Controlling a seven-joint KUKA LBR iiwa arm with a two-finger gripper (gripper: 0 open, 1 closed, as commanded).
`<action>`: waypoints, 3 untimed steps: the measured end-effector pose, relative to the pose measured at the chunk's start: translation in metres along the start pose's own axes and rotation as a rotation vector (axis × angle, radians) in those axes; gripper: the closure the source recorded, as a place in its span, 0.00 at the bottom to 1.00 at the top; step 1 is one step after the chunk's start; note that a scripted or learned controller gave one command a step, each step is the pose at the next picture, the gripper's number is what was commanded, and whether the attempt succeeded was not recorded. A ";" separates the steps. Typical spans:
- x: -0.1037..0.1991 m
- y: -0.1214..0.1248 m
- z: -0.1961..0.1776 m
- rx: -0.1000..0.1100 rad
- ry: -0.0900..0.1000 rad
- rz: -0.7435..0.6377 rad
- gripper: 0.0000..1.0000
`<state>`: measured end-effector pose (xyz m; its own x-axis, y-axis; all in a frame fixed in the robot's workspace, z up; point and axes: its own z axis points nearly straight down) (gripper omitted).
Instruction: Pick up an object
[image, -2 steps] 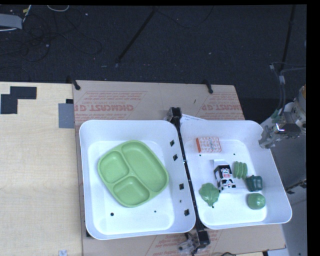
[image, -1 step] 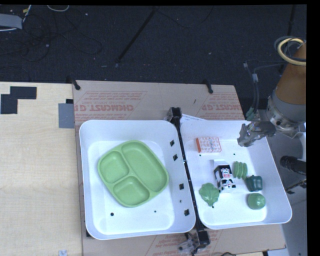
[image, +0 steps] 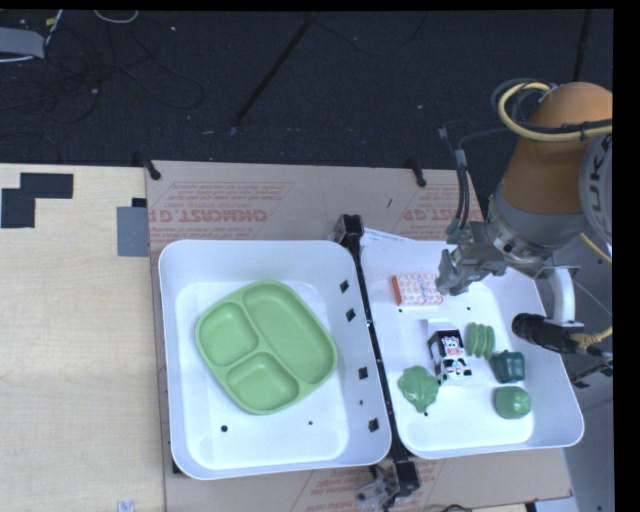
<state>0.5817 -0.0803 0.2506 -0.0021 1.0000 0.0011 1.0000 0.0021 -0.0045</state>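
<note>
Just beside the grey two-finger gripper (image: 452, 278), a flat red-and-white checked packet (image: 415, 289) is seen lying in the right white bin (image: 560, 425), probably the intended target. The black-and-white cow figure (image: 451, 356) and green toy pieces (image: 480, 340) are set farther off. Whether the gripper is open cannot be told; nothing is seen held.

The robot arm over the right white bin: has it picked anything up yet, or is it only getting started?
Nothing looks picked up yet. The two-finger gripper hangs low over the right shallow white bin, next to the small flat red-and-white packet. The black-and-white cow-patterned toy and the small green toys lie on the bin floor. The grasp and the lift are left.
</note>
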 end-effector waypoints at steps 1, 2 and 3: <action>0.059 0.014 -0.001 -0.003 0.001 -0.003 1.00; 0.120 0.028 0.005 -0.002 0.000 -0.003 1.00; 0.169 0.040 0.025 -0.002 -0.001 -0.002 1.00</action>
